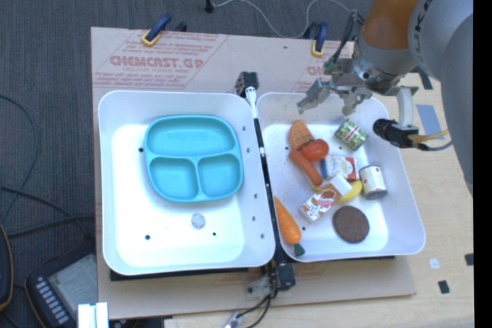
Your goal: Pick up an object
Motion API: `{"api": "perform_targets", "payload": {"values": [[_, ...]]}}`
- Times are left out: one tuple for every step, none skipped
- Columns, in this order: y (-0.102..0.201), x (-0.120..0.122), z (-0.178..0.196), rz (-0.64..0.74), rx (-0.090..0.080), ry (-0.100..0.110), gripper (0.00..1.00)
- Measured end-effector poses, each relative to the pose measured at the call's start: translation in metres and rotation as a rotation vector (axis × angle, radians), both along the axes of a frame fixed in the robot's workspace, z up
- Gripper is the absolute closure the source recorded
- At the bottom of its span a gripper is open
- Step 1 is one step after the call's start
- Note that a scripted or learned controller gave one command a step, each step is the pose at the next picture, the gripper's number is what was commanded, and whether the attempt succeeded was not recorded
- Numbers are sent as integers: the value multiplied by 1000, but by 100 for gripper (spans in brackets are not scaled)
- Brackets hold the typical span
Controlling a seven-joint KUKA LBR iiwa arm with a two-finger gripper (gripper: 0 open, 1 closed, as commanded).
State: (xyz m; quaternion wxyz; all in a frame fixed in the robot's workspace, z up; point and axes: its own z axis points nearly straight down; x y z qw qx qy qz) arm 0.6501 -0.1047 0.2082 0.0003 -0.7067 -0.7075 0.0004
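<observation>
The right bin (400, 165) holds a heap of toy food: an orange bread piece (300, 134), a red tomato (314, 150), a green can (351, 134), a silver can (373, 182), a small carton (320, 202), a brown round cookie (350, 224) and a carrot (286, 223) at the near left. My gripper (330, 97) hangs over the bin's far edge, above and behind the bread piece and the green can. Its fingers are spread open, with nothing between them.
The left bin (123, 188) carries a blue divided plate (192, 157) and a small grey disc (198, 221). A black-and-white tool (250, 88) lies on the ridge between the bins. Clamps (157, 28) pin the cardboard at the back.
</observation>
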Motion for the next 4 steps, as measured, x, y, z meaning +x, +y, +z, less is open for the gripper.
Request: {"api": "perform_targets", "payload": {"values": [[3,-5,-114,0,0,-1,0],[3,-5,-104,0,0,0,100],[44,-87,-23,0,1,-1,100],[44,-87,-15,0,0,1,100]]}}
